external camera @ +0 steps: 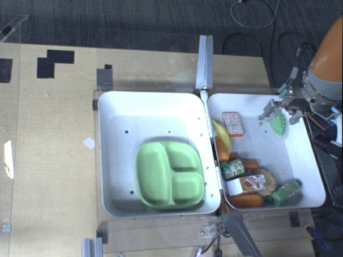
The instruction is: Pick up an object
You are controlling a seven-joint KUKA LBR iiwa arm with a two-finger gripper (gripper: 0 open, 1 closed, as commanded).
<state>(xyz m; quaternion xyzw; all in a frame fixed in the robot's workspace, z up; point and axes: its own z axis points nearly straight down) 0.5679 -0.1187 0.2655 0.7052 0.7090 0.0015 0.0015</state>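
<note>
gripper (280,113) at right bin (300,159) 1 o'clock | fingers spread, green leaf-like piece (278,124) between them, grasp unclear | looks light, floppy, thin | pinch mid-body

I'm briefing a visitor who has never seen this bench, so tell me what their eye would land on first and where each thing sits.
The big green divided tray fills the near half of the left bin. Next comes the heap along the right bin's left and near sides: a yellow banana, a green can, a green bottle. Over that bin's far right corner hangs the gripper, with a pale green item just below it.
</note>
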